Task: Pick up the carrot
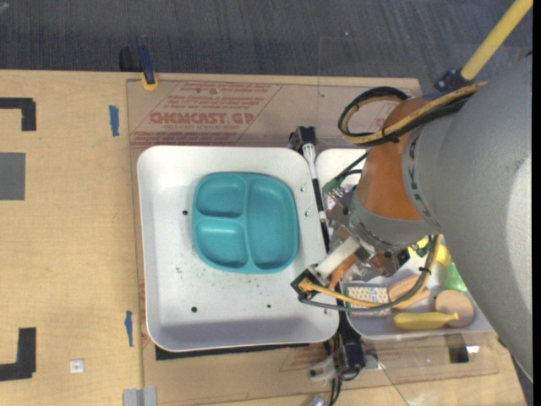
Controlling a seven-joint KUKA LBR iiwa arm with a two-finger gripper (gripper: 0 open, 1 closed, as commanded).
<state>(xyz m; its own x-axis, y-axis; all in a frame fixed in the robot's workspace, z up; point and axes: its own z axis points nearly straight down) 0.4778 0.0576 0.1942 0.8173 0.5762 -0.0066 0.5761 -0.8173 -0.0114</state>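
The hand point(331, 271) is lowered into the right bin point(423, 332), close against the wall it shares with the left bin point(152, 227). Whether the hand is apart or together cannot be told, since the wrist and cables cover it. A slim, bright orange piece, judged to be the carrot point(342, 266), is seen right at the hand, slanted and partly covered. It cannot be said to be gripped.

Just beside the hand, on the side away from the shared wall, a small patterned pack point(368, 294) lies, with a brownish-orange thing point(406, 286) next to it. Further out on that side a yellow banana point(423, 318) rests along the bin's wall, and a green item point(448, 273) is tucked under the arm point(473, 184). This crowding is judged to leave little side room. The shared wall hems the hand in on the other side, so a straight lift is judged the safest way out.

Across the shared wall, a teal divided plate point(245, 222) sits in the middle of the left bin, well apart from the hand, with bare floor all round it. Both bins rest on a cardboard sheet point(211, 117) on the table point(68, 227), which lies open beyond the left bin.
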